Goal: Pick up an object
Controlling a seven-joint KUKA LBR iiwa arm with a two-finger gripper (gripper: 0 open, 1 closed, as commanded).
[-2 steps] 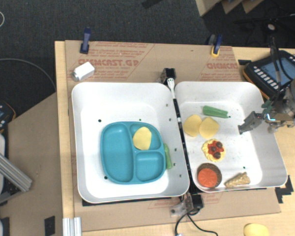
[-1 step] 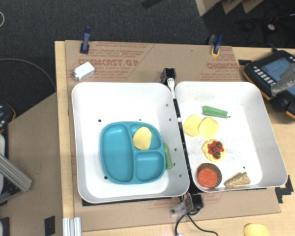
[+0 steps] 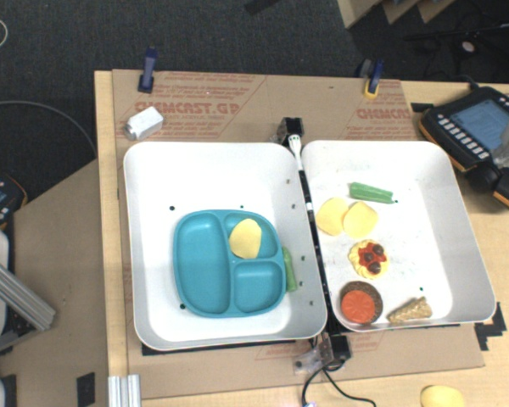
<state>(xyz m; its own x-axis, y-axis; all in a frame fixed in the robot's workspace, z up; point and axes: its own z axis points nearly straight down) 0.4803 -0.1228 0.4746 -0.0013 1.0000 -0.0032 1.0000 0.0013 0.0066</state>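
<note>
Two white bins sit side by side on the counter (image 3: 237, 100), inner walls touching along a dark seam that runs from the far edge to the near edge. Left bin (image 3: 148, 193): a teal divided plate (image 3: 199, 265) fills its near-centre. A yellow lemon-shaped piece (image 3: 246, 238) lies in the plate's far-right compartment. A thin green strip (image 3: 289, 270) is wedged between the plate's right rim and the bin's right wall. The far half of this bin and a strip along its left wall are bare floor. Right bin (image 3: 437, 219): the candidate objects crowd its left half. A green pod (image 3: 371, 193) lies crosswise nearest the far edge. Just nearer are two pale yellow discs (image 3: 344, 217), touching each other, the left one close to the left wall. Below them is a small tart with red and dark topping (image 3: 370, 258). Next comes a red-brown round dish (image 3: 360, 303), pressed toward the near-left corner. A tan wedge (image 3: 410, 311) lies against the near wall, just beside the dish. This bin's right half and far-left corner are bare floor. On the counter outside the bins: a small white block (image 3: 144, 123) at the far-left corner, a blue clamp (image 3: 148, 69) and a second clamp (image 3: 372, 77) on the far edge, and a yellow object (image 3: 441, 395) at the near-right corner
</note>
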